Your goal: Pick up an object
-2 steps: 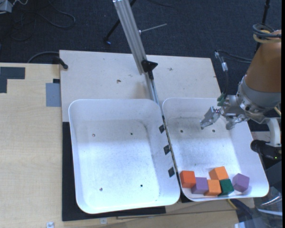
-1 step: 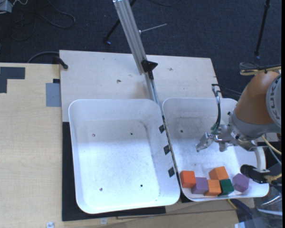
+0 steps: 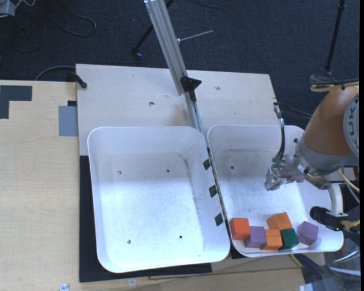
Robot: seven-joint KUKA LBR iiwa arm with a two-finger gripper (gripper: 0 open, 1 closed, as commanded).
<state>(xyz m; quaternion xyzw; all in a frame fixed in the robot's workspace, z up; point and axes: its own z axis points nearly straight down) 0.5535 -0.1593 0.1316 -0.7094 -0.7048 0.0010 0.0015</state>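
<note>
My grey arm with its orange band (image 3: 327,129) hovers over the right shallow white plastic bin (image 3: 255,141), gripper (image 3: 278,180) above the small coloured blocks (image 3: 273,230) at lower right. Fingers' state I cannot tell. I'm approaching; next, descend onto one block.

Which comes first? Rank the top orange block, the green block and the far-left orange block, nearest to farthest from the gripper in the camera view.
From the gripper:
1. Top orange block, just below it in the right bin.
2. Green block, lower, near the bin's front rim.
3. Far-left orange block, at the cluster's left end.

claw (image 3: 278,180) above blocks (image 3: 273,230)
</note>
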